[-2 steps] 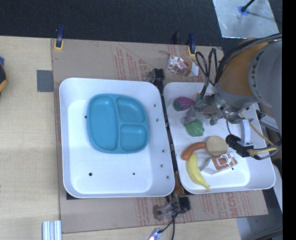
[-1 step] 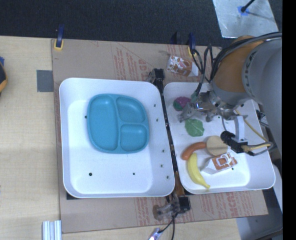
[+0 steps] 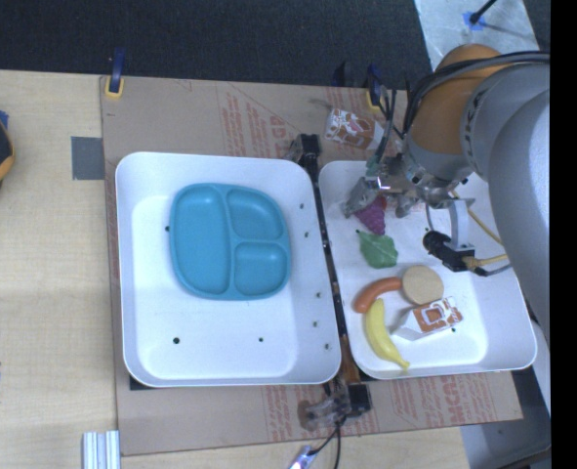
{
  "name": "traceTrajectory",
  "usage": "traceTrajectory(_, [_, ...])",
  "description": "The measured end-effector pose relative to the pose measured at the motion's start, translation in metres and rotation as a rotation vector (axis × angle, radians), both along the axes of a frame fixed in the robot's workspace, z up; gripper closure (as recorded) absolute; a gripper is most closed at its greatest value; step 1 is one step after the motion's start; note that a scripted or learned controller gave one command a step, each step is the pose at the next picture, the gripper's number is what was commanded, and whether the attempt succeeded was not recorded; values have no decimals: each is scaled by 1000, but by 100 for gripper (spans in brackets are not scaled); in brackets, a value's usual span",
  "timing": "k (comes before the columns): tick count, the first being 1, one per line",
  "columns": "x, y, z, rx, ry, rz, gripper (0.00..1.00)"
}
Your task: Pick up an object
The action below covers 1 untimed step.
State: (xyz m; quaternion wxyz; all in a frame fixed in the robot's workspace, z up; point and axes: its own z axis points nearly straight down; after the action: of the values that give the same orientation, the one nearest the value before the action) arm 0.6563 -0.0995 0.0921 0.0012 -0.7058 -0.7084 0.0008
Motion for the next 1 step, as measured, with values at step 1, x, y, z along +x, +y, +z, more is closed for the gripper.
traceTrajectory(1, [-28,-6,0,-2,1,1,0])
